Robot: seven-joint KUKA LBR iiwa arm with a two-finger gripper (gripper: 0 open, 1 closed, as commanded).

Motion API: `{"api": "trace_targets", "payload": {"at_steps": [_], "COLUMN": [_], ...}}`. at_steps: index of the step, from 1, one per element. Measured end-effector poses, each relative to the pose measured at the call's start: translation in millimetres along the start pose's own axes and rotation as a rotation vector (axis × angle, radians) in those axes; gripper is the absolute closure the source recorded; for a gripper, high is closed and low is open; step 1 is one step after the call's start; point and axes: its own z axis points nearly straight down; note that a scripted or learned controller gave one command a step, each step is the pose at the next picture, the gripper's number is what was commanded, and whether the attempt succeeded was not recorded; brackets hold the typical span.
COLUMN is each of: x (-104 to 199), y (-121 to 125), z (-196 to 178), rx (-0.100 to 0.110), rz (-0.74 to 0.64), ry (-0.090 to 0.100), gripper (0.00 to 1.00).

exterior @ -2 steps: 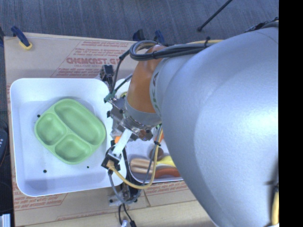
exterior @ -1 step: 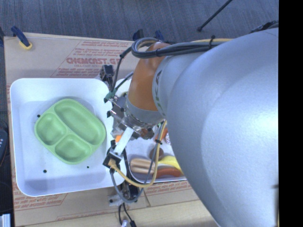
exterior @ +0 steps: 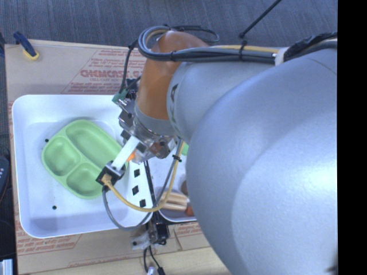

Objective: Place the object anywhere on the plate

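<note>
Grey and orange, the wrist hangs low over the seam between the two bins. Below it the pincer (exterior: 150, 148) is buried under its own housing, so I cannot tell whether it is apart, together, or clamped on anything. Just left of it lies the green plate (exterior: 60, 148), a three-well tray set at a slant on the floor of the left bin (exterior: 28, 153), its right rim almost beneath the wrist.

Nearer and to the right, a tan and orange thing (exterior: 175, 201) shows in a corner of the right bin (exterior: 172, 215), half hidden by the arm. It is likely the object, and it is not on the plate.

The main risk is an empty carry: if that thing is the object, a release now puts nothing on the plate. The pincer is also close to the plate's edge, so a drop may strike the rim and slide onto the bin floor. A low sweep could shove the light plate aside.
</note>
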Motion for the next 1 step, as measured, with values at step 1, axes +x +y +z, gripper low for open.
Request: {"api": "trace_targets", "payload": {"at_steps": [1], "x": [-0.1], "y": [0.0], "z": [0.1], "rx": [0.0], "rz": [0.0], "ry": [-0.001], "gripper": [0.0]}}
